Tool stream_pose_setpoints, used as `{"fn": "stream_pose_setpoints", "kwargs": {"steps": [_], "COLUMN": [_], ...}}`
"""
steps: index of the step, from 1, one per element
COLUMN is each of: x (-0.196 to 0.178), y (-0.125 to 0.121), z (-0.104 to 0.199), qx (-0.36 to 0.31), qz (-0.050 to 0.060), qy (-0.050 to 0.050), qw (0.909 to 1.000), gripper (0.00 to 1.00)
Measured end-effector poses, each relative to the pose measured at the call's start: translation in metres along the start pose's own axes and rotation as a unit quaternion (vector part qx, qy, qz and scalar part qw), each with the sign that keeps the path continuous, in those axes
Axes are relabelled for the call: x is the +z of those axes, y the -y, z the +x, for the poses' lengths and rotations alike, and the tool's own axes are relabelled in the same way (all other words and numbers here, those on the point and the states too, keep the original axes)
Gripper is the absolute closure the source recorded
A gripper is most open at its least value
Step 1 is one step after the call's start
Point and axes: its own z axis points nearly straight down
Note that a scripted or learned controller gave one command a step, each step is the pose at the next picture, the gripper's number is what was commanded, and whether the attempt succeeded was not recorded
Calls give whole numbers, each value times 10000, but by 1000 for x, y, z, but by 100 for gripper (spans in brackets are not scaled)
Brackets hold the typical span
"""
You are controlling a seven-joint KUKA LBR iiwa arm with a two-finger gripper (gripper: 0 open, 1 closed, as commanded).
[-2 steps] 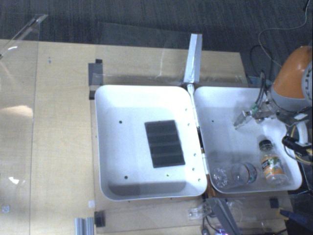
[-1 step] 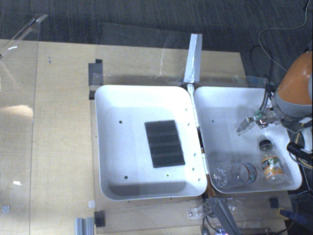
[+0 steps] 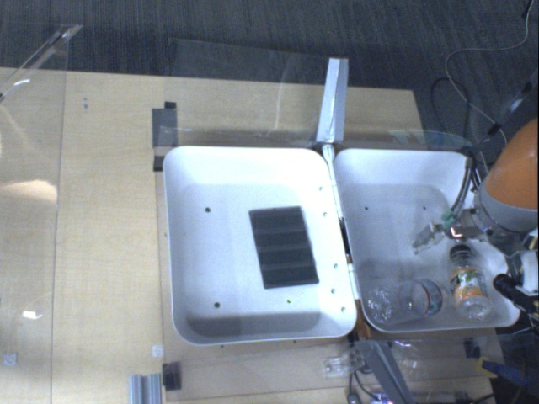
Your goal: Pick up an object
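In the right bin (image 3: 387, 183), near its front wall, lie a clear cup (image 3: 422, 297) on its side and a smaller clear glass piece (image 3: 379, 305). A clear bottle with an orange label (image 3: 466, 283) rests at the front right corner. My gripper (image 3: 435, 231) hangs low over the right bin's middle right, just behind and left of the bottle, with nothing visibly held. The arm's orange band (image 3: 515, 173) rises behind it at the right edge. A dark ribbed rectangular pad (image 3: 284, 246) lies flat in the middle of the left bin (image 3: 194, 225).
A metal bar (image 3: 333, 99) stands upright behind the seam between the bins. Cables (image 3: 472, 82) trail at the back right. Clamps and clutter (image 3: 375, 369) sit below the right bin's front edge. Wooden bench (image 3: 84, 225) spreads left.
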Motion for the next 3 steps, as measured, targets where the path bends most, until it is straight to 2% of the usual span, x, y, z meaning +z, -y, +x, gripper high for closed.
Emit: {"fn": "stream_pose_setpoints", "kwargs": {"steps": [1,2,3], "x": [8,-32,6], "y": [-83,-74,-13], "z": [-7,-1,-2], "qx": [491,395,228], "qz": [0,-6,-21], "qy": [5,6,9], "qw": [9988,9992,9997], "gripper": [0,0,0]}}
